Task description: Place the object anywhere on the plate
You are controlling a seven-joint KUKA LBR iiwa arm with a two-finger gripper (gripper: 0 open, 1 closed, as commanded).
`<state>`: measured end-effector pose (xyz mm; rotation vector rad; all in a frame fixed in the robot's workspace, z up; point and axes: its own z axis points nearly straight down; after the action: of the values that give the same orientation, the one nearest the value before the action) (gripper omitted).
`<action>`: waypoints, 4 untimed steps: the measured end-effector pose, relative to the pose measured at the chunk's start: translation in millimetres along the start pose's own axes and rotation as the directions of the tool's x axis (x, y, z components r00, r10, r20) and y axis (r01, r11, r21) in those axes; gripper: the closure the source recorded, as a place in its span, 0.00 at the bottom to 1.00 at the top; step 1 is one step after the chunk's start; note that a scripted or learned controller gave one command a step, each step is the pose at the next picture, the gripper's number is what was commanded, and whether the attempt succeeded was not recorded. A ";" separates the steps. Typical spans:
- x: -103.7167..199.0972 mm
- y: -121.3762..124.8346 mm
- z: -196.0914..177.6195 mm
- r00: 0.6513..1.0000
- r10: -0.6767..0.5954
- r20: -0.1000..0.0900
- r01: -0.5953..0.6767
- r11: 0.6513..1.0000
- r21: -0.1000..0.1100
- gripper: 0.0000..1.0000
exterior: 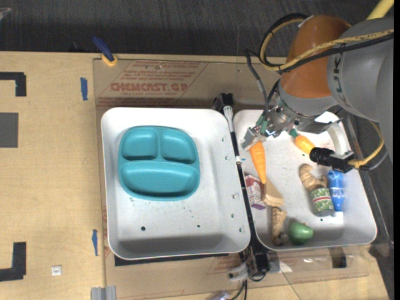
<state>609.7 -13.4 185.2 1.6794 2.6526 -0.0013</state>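
I am reaching in from the right of the frame, and my gripper [267, 129] is hanging over the upper left corner of the right bin [362, 220], just above the top end of the orange carrot [259, 161]. Whether I am open or gripping anything I cannot tell; the wrist is hiding that. The carrot is lying along the left wall of that bin, pointing down the frame, and I am judging it to be the object I am going for, since I am sitting right over it. It is not on the plate yet. The teal plate [159, 162] is waiting in the left bin [125, 230], in the left centre of the frame, its three compartments bare, so any spot is serving. Crowding the lower right of the frame are the green fruit [300, 231], a small can [321, 200] and a blue bottle [336, 189], which I am keeping away from.
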 end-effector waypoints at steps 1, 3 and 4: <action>72.5 97.4 -0.3 0.996 -0.089 -0.002 0.089 0.996 -0.005 1.00; 220.2 78.6 -66.0 0.999 0.042 -0.005 -0.042 0.999 -0.002 1.00; 229.0 54.7 -3.4 0.994 0.107 -0.002 -0.107 0.994 0.006 1.00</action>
<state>561.2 217.0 188.1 1.8224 2.5627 -0.0074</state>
